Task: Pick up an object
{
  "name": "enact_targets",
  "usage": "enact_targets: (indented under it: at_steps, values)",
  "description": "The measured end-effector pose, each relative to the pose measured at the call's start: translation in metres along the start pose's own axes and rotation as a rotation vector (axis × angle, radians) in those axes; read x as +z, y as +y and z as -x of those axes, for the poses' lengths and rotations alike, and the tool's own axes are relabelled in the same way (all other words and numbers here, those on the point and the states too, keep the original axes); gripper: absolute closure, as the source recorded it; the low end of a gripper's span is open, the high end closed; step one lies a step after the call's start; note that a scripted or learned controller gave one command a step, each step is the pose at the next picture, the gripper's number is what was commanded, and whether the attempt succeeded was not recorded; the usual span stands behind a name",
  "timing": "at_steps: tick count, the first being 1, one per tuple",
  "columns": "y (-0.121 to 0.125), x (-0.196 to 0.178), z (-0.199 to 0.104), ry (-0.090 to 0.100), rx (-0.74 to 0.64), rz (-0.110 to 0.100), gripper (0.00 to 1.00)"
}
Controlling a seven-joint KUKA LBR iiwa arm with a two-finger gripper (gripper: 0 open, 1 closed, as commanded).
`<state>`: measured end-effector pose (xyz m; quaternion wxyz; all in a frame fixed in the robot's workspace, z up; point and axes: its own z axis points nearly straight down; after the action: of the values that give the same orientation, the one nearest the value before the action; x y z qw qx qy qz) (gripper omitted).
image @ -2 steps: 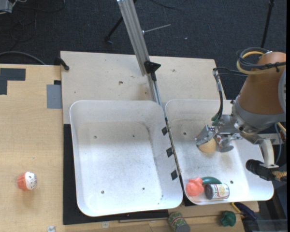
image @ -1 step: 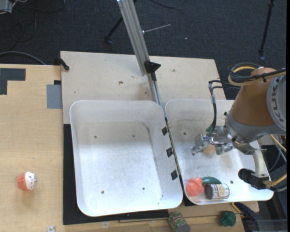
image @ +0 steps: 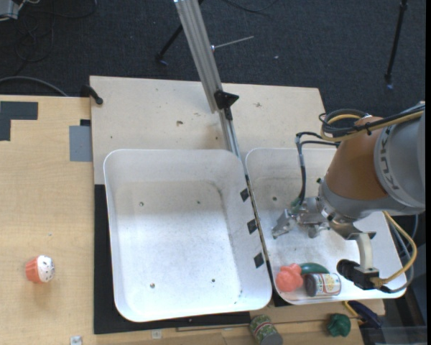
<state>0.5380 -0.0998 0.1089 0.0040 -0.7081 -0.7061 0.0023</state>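
In the right bin (image: 273, 171), three objects lie together at the front edge: a pinkish-red lump (image: 289, 277), a dark green piece (image: 315, 267) just behind it, and a small brown bottle with a pale label (image: 323, 284) lying on its side. My gripper (image: 286, 223) hangs low over the middle of this bin, pointing left toward the divider. It sits a short way behind the pinkish-red lump and apart from it. Nothing shows in its grasp. The grey arm with its orange band (image: 355, 171) reaches in from the right.
The left bin (image: 122, 192) lies beside the right one, with black clips (image: 252, 226) along the shared wall. An aluminium strut (image: 205, 56) slants up behind the bins. An orange-and-white toy (image: 39, 269) rests on the wooden table at left. Two green items (image: 337, 325) lie at the bench front.
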Motion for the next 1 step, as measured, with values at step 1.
enact_targets:
  at_steps: [1]
  values:
    - [0.0004, -0.0126, 0.0028, -0.001, 0.007, 0.003, 1.00]
